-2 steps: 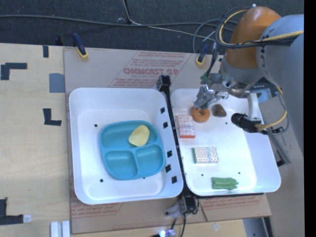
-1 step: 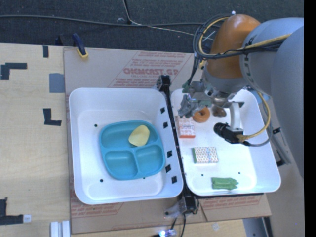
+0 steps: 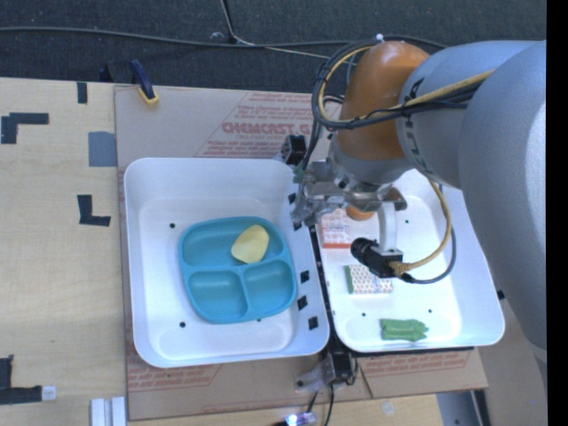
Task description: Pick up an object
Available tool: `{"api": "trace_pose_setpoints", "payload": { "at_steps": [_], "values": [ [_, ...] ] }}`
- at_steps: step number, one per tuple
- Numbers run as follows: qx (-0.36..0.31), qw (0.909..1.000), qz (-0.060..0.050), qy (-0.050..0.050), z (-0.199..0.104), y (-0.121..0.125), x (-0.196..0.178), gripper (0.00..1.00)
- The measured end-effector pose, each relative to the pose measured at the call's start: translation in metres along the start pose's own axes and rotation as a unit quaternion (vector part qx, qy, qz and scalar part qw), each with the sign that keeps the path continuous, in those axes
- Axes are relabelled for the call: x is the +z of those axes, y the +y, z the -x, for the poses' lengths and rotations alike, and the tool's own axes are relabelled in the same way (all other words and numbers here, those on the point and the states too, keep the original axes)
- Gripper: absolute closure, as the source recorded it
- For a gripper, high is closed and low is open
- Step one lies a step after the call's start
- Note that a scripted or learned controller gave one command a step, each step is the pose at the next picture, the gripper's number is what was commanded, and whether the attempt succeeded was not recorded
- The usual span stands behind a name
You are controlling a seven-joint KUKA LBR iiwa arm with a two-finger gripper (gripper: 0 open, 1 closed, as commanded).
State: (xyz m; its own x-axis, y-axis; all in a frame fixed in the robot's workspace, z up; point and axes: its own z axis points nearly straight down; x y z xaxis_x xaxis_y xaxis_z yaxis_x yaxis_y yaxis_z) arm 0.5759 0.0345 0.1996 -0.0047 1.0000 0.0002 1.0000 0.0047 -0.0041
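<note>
Objects in the right bin (image 3: pixel 479 313), a checked packet (image 3: pixel 368 280) and a green piece (image 3: pixel 404 329), should be approached squarely; the gripper (image 3: pixel 342 223) state cannot be told.

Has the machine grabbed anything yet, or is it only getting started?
Nothing looks picked up yet. The yellow lump lies on the blue tray in the left bin; the green piece and small patterned packet lie in the right bin. The arm hangs over the right bin's upper left part, its tool low there. A grasp and lift remain.
</note>
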Motion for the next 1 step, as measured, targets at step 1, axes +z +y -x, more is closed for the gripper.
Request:
{"api": "trace_pose_setpoints", "payload": {
  "at_steps": [1],
  "values": [
    [-0.001, 1.0000, 0.001, 0.000, -0.0496, -0.0169, -0.0172, 1.00]
  ]
}}
